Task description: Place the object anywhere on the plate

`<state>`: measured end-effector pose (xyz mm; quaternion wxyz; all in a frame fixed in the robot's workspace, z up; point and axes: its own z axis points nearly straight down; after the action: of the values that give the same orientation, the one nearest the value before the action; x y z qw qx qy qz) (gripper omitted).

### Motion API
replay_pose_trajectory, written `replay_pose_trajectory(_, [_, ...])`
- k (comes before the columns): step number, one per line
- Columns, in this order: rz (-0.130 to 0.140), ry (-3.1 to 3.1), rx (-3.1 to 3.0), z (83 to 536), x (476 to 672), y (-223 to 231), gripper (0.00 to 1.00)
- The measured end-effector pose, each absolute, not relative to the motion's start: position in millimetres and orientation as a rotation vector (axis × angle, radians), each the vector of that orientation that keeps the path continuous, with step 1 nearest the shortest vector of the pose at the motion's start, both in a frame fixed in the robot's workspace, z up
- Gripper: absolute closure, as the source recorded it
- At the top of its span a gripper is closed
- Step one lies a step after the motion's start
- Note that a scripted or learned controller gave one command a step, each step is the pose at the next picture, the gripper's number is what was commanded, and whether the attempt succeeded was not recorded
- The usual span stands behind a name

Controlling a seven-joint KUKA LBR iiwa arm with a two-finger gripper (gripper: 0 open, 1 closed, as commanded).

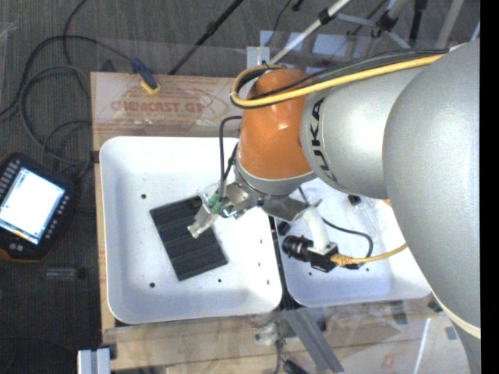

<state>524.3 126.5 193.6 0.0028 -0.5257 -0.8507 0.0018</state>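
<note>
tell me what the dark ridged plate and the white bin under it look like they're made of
The plate looks like matte black plastic or rubber: a flat rectangle with parallel ridges and no glare, though the view cannot settle which. The bin looks like glossy white moulded plastic, going by its rounded corners, raised rim and soft sheen. The claw above the plate looks like pale metal, but it is blurred.

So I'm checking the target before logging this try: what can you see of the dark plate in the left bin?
The plate is a flat, dark, roughly rectangular slab with shallow ridges running across it, matte like plastic or rubber. It lies flat on the floor of the left bin, turned at a slant, near the middle. The hand is over its upper right edge; whether they touch is unclear.
</note>
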Motion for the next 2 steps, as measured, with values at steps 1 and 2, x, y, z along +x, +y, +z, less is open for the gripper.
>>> replay_pose_trajectory(1, [0.012,-2.592,-1.764,100.4,482.0,189.5,0.0])
replay_pose_trajectory(2, [-0.003,-2.204,-2.225,89.6,515.5,191.0,0.0])
